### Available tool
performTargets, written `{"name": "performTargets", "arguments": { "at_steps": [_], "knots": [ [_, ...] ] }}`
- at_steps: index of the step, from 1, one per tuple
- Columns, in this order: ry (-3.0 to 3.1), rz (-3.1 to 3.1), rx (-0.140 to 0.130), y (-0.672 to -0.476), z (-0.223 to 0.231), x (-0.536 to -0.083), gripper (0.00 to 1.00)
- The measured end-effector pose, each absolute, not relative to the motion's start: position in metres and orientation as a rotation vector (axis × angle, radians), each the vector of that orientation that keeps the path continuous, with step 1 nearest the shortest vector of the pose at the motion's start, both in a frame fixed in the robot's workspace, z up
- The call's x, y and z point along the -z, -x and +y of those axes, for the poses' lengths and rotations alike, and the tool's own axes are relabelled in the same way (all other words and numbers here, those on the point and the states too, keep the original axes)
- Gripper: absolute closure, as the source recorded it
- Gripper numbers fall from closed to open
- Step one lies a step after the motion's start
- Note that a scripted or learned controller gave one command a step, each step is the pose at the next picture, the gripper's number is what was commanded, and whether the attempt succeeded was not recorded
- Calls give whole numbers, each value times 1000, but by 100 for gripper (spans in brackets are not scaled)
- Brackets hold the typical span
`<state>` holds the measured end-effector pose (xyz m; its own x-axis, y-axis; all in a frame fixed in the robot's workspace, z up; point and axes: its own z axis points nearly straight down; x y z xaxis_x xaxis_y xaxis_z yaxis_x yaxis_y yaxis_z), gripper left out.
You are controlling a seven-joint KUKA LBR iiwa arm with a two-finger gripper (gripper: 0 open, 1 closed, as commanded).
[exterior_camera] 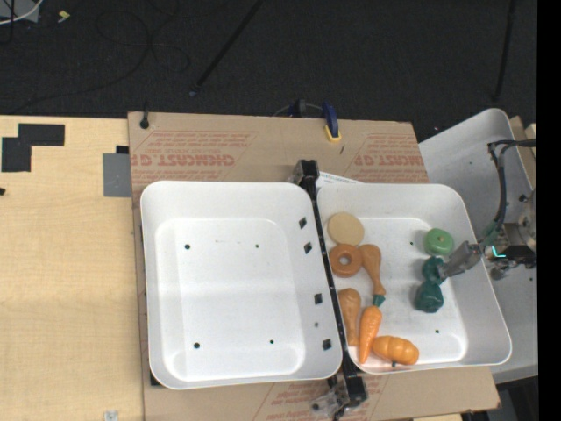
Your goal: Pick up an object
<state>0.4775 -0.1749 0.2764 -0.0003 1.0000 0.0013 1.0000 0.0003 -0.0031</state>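
The gripper [449, 266] reaches in over the right bin [478, 340] from its right rim, its tip just beside the dark green toy [429, 295]; whether the jaws are apart or together I cannot tell. Toy food crowds that bin's left side: an orange carrot [369, 333], a ring-shaped doughnut [346, 260], a tan round piece [345, 229]; the left bin [158, 235] sits alongside.

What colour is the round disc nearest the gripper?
Green disc, seen in the camera view.

Two white bins [228, 202]; seven toy foods [369, 333] lie in the right one.
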Motion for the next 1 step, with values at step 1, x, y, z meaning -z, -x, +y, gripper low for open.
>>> {"name": "performTargets", "arguments": {
  "at_steps": [1],
  "knots": [
    [2210,-2220,-4,-475,-116,-221,0]
  ]
}}
